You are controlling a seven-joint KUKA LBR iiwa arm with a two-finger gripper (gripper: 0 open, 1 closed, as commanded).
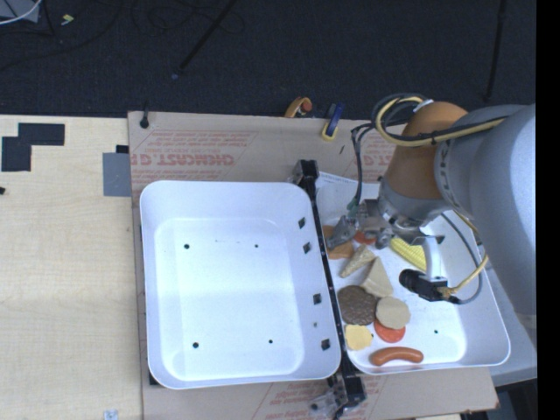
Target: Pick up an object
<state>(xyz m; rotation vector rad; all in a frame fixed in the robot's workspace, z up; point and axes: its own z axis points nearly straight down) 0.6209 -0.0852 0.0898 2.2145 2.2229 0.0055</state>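
Note:
My gripper hangs low over the back left part of the right white bin, right above an orange piece and a tan wedge. A yellow corn-like piece lies just right of it. Nearer the front lie a brown round patty, a beige disc on a red slice, a yellow piece and a red sausage. The wrist hides what lies directly under the gripper.
The left white bin adjoins the right one, with a black divider strip between them. Both stand on a cardboard sheet. An orange clamp and a blue clamp sit at its back edge. The grey arm covers the right bin's far right side.

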